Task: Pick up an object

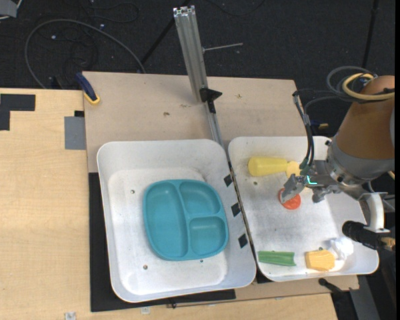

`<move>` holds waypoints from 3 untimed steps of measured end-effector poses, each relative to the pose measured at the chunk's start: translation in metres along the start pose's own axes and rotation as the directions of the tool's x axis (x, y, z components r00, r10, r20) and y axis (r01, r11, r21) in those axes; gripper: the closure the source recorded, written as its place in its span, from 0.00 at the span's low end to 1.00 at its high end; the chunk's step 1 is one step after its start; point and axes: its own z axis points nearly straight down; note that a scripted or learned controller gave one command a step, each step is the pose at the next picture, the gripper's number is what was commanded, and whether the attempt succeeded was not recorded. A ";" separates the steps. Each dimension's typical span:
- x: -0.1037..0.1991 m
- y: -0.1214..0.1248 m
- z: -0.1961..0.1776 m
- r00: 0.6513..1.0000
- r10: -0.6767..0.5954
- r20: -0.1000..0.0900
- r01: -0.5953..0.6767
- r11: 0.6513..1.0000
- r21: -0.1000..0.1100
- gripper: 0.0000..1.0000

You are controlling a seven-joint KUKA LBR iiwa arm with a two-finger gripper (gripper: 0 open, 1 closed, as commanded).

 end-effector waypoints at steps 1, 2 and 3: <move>0.000 0.000 0.000 1.000 0.000 0.000 0.000 1.000 -0.001 0.00; 0.007 -0.003 0.046 1.000 0.000 -0.001 0.000 1.000 0.006 0.00; 0.012 0.004 0.105 1.000 0.002 -0.002 -0.002 1.000 0.006 0.00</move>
